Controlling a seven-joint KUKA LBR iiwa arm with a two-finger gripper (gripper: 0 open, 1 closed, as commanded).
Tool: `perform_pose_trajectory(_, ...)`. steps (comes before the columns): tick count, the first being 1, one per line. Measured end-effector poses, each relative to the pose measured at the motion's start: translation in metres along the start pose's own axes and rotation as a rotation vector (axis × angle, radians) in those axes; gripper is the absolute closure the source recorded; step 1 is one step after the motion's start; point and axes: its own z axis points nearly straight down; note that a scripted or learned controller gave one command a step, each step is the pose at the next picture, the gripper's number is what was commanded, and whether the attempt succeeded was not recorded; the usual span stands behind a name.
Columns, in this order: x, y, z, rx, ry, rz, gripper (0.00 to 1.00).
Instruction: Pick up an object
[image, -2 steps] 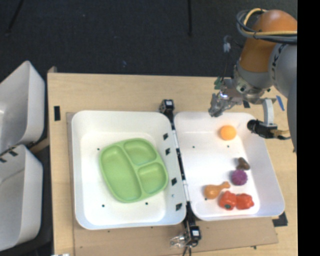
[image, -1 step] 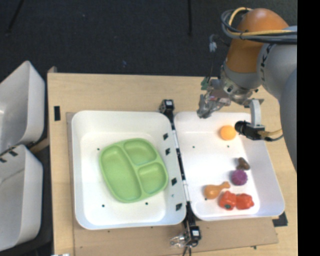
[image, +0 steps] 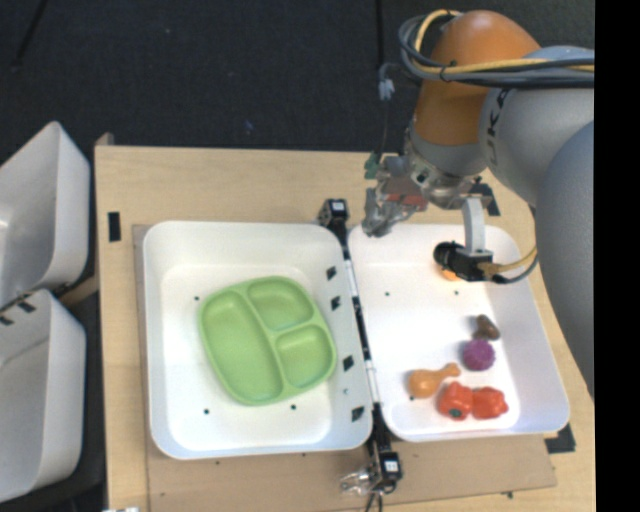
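Bins (image: 160, 300) first: 2 white ones side by side on the bench (image: 220, 175), touching along the middle. Left bin has just 1 thing, a green tray (image: 268, 340) with 3 compartments, lying flat and turned a bit askew, long axis running from upper right toward lower left.

Right bin (image: 540, 400) has 4 small things bunched near its front right corner: 1 orange gourd (image: 430, 380), 1 red pepper-looking lump (image: 470, 402), 1 purple ball (image: 479, 354), 1 small brown bit (image: 486, 326). The gourd's long axis runs roughly left-right, fat end left, thin neck pointing right and slightly up toward the ball. The red lump sits just beside the gourd, its long axis also left-right. Ball and brown bit are stacked one behind the other, close but apart as far as I can see.

Arm (image: 470, 90) comes in from the right, and the gripper (image: 378, 222) hangs over the back left corner of the right bin, well apart from the cluster. Nothing visible between its fingers; can't tell how wide they're spread from this angle.
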Motion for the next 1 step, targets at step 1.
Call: perform_pose_trajectory(1,0.0501,-0.0145,0.0125,0.001,-0.002,0.001,1.0)
